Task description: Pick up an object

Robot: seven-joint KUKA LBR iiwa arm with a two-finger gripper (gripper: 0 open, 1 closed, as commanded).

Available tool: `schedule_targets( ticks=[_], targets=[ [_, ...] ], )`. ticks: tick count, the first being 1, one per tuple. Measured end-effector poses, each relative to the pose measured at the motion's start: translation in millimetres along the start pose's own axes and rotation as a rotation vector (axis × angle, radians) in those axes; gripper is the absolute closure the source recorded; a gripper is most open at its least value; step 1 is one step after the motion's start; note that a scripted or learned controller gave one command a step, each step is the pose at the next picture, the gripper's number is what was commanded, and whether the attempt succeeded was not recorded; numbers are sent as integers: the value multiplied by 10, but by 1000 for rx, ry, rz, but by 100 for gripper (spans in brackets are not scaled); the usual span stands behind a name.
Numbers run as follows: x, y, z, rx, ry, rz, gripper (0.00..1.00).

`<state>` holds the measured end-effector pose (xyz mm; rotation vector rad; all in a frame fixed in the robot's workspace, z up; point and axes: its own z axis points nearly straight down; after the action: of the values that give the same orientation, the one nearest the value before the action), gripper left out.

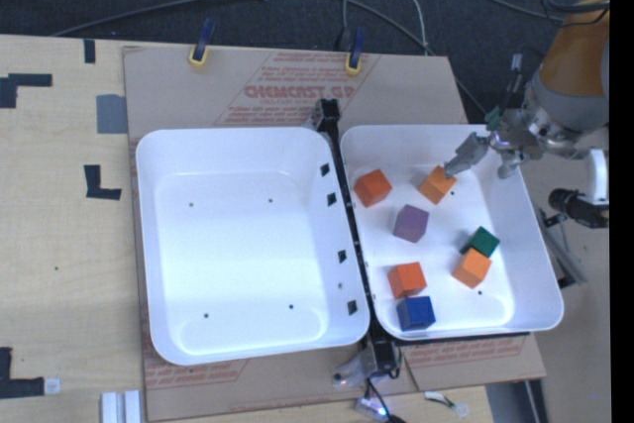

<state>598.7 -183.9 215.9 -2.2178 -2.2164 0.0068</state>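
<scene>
I reach in from the right, my arm slanting down over the far right corner of the right bin, because all the loose blocks lie in this bin. My pincer hangs low with its tip at an orange cube in the far part of the bin. Whether my pincer is released or clenched I cannot tell at this angle, nor whether the cube sits inside it; the tip looks to touch the cube's far right corner.

I judge this cube the likeliest one to lift, since it lies right at my tip and stands apart from its neighbours. Another orange cube lies to its left, a purple cube nearer and a little left. Near the right wall a green cube touches an orange one. At the near edge an orange block abuts a blue cube.
</scene>
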Motion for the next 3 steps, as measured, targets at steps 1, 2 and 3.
schedule_targets(
  ticks=[1, 2, 3],
  targets=[
    [2, 15, -38, -7, -1, -1, 0],
    [-19, 71, 569, -2, 0, -1, 0],
    [-28, 49, 1205, -1, 0, -1, 0]
  ],
)
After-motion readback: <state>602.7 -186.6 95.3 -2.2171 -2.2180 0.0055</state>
